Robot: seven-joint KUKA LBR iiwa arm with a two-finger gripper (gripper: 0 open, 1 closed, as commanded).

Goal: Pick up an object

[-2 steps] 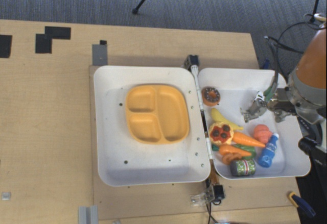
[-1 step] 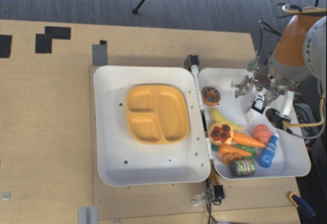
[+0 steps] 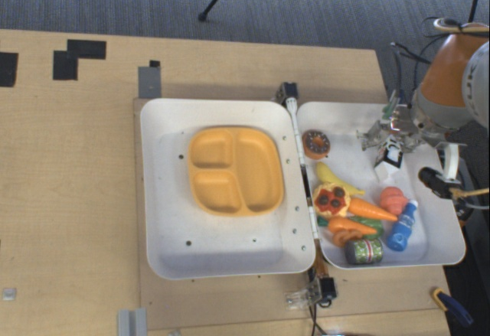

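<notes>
Over the right bin point(image 3: 452, 246), hand point(image 3: 388, 152), grip unclear; carrot point(image 3: 371, 210) lengthwise, tip rightward.

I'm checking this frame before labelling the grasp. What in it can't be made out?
- Gripper, camera view: fingers too small and cluttered to tell whether they are open or shut.
- Arm: cut off by the right edge.
- Green can: label too small to read.
- Toys under the carrot and pizza slice: overlapped, shapes unclear.
</notes>
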